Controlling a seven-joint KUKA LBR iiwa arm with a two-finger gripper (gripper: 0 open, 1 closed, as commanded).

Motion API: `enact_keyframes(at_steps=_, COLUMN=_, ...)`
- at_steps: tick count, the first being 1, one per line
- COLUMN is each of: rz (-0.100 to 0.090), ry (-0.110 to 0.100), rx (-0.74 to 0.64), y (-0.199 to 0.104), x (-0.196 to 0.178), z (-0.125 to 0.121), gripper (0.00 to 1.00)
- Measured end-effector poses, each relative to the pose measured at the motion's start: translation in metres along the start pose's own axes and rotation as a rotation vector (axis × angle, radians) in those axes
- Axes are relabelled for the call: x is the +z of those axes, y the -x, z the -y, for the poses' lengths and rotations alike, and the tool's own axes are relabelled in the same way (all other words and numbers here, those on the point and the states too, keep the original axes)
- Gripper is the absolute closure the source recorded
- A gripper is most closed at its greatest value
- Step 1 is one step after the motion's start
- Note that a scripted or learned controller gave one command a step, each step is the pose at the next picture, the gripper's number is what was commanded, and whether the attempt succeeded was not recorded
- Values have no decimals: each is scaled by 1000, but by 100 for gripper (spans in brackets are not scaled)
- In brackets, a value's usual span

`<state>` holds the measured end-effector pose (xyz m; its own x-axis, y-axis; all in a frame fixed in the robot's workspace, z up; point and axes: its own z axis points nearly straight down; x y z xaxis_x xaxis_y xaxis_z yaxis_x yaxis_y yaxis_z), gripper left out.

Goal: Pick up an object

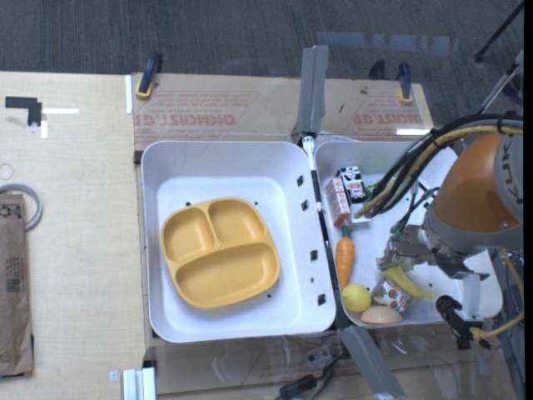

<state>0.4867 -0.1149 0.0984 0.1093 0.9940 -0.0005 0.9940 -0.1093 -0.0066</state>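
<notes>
Yellow three-compartment plate (221,252) well left of the pincer (398,257), lying in the left white bin (154,223), brown paper bag (12,282) farther left still, blue clamp (150,75) on cardboard (216,107) far up-left.

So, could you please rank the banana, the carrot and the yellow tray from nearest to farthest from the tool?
1. Banana, right bin, just beside the tool.
2. Carrot, along the right bin's left wall.
3. Yellow tray, in the left bin.
</notes>
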Motion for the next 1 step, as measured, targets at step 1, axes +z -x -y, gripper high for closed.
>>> enact_keyframes(at_steps=1, rz=2, ry=2, rx=94, y=-97, x=-116, z=-30, gripper=100)
